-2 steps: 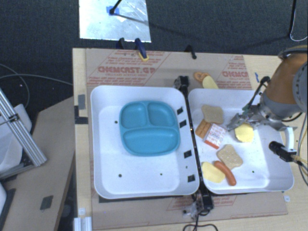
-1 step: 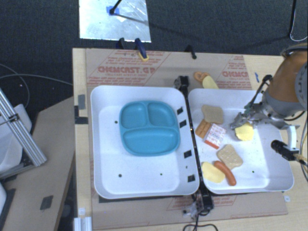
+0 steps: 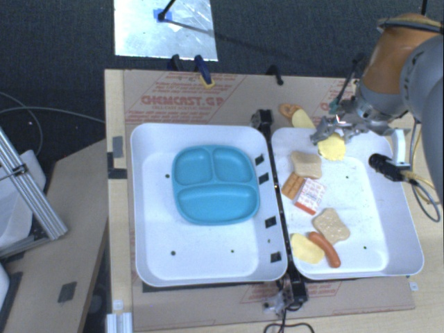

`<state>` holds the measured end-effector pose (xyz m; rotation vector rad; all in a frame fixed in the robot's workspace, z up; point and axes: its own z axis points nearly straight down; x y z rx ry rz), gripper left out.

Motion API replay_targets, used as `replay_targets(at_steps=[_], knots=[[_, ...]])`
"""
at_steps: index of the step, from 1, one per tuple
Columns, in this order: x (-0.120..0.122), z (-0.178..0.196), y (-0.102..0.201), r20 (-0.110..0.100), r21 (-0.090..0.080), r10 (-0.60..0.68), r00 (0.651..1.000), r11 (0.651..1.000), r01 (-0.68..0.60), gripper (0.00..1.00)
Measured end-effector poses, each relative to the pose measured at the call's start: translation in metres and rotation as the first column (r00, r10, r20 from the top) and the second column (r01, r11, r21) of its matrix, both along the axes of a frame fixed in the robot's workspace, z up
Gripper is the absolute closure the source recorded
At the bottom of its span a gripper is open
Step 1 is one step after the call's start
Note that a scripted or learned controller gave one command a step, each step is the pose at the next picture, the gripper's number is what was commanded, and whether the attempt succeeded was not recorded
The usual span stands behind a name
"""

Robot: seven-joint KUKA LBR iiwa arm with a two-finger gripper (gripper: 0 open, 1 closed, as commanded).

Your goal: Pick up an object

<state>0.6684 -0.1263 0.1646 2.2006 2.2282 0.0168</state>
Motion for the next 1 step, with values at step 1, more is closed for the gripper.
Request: replay_targets(at_steps=[1], knots=[[-0.0038,0.0219,0.0619,-0.009,0.002,-0.002,1.000,1.000,0.002,1.00]])
